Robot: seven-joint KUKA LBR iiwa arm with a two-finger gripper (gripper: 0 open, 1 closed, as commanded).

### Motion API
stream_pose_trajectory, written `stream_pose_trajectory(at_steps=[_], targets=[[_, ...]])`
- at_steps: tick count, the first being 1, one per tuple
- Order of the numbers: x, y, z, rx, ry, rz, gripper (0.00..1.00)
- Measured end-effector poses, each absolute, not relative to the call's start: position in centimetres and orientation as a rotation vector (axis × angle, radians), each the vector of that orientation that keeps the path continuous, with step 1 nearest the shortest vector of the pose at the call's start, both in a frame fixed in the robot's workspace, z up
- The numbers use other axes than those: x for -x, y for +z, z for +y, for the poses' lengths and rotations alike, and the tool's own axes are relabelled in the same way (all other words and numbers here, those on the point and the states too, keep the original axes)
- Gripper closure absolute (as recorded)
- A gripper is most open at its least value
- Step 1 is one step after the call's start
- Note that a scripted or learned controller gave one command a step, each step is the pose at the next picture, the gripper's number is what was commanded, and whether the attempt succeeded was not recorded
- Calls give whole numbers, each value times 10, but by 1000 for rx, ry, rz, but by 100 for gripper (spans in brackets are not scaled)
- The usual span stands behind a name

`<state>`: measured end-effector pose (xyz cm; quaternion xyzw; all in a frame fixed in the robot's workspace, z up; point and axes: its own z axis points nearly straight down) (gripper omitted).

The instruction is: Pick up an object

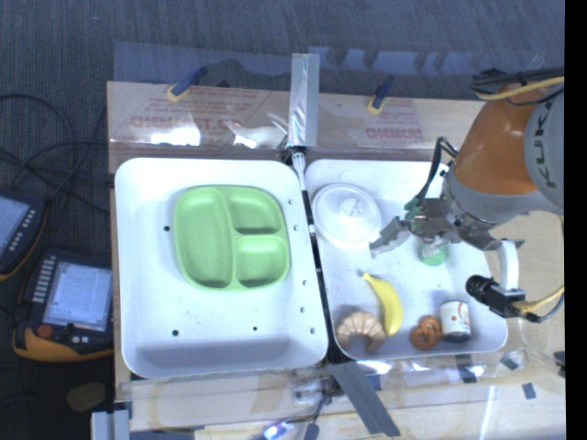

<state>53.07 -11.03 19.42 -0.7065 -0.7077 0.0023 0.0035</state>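
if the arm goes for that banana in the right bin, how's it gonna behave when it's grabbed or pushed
The banana looks stiff, so it likely lifts as one piece. Its curve probably makes it pivot rather than roll if pushed. Its smooth skin may slip in a narrow pinch, and the croissant beside it could get nudged.

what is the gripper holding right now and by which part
Cannot be told. The gripper sits over a small green object in the right bin, but no grasp is visible.

robotics lab | taped bench, two white bins [128, 246] | teach pendant [64, 301], cables on carpet
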Motion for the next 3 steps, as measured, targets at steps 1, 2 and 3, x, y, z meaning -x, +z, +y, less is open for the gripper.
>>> stream_pose_trajectory(at_steps=[1,2,3], targets=[[-492,88,-117,2208,-8,-2241,0],[-493,94,-117,2208,-8,-2237,100],[-531,180,-52,2194,10,-2242,100]])
